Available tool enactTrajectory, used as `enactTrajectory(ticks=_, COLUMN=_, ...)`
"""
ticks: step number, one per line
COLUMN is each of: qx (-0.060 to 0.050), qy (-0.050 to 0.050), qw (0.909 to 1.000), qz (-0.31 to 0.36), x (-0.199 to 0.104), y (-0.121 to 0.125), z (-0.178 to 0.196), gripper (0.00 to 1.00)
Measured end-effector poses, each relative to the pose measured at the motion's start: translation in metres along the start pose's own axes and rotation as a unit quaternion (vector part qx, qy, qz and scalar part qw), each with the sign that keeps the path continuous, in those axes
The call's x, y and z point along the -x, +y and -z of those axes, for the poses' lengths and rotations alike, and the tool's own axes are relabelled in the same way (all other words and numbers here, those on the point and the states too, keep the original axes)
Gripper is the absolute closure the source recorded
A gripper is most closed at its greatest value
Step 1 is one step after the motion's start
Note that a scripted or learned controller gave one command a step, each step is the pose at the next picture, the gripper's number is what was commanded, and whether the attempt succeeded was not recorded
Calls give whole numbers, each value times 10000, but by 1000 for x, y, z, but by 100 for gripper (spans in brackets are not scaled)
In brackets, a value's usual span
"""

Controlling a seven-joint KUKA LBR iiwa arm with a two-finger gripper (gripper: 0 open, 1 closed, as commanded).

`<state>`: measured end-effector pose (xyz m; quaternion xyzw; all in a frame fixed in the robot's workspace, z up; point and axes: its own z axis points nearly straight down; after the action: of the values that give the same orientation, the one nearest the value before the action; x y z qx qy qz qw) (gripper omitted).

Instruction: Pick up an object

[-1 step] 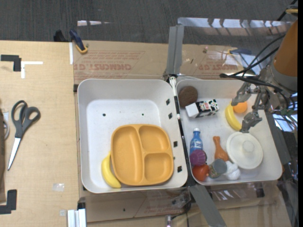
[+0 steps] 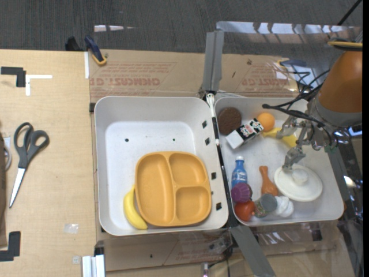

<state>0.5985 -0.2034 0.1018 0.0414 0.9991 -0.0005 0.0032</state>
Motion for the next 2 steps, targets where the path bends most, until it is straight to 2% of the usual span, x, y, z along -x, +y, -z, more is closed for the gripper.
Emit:
enactTrajectory(ticks=1, qx=4, qy=11, qw=9993, qz=-376, x=-58, y=17, z=-8, gripper=0)
enactTrajectory(ticks=2, qx=0, qy=21, qw=9922, qz=-1244, x=-92, y=62, z=-9, gripper=0)
